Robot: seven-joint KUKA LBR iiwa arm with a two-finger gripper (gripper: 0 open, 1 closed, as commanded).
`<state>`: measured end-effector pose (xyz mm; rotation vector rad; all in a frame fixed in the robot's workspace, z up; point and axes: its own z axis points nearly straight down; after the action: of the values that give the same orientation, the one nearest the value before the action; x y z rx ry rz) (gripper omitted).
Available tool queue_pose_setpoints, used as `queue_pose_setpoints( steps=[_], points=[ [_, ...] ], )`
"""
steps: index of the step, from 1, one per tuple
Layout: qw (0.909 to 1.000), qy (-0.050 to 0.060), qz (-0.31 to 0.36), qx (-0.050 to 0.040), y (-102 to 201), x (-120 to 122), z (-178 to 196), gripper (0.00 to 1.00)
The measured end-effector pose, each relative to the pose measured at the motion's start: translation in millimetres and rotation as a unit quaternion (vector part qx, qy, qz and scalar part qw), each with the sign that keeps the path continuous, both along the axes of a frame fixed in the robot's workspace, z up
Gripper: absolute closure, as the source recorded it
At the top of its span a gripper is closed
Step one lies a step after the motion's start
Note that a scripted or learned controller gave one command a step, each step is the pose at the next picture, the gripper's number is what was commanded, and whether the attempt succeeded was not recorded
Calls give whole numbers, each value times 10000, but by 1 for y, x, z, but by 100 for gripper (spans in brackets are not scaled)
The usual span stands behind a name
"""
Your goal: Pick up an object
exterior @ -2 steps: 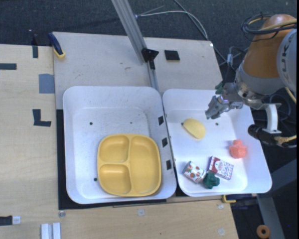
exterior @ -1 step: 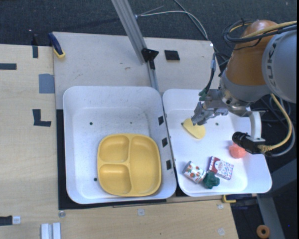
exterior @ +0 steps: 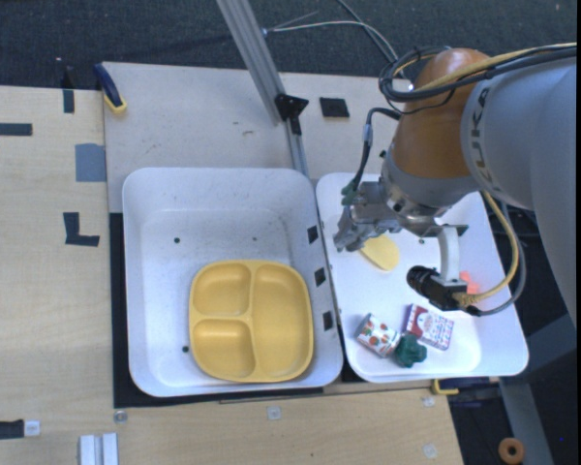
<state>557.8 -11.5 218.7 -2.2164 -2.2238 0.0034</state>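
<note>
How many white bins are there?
2: the left bin holds a yellow tray; the right bin sits beside it, under the arm.

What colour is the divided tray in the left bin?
Yellow. The divided tray shows plainly in the camera view, lying in the left bin.

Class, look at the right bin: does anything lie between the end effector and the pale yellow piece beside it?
Nothing visible does. The end effector sits right at the upper-left edge of the pale yellow piece.
</note>
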Motion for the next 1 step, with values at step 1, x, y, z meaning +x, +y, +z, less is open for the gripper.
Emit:
queue_pose_setpoints(
  steps=[1],
  points=[
    [10000, 0, 2, 0, 51, -9, -8, 100]
  ],
)
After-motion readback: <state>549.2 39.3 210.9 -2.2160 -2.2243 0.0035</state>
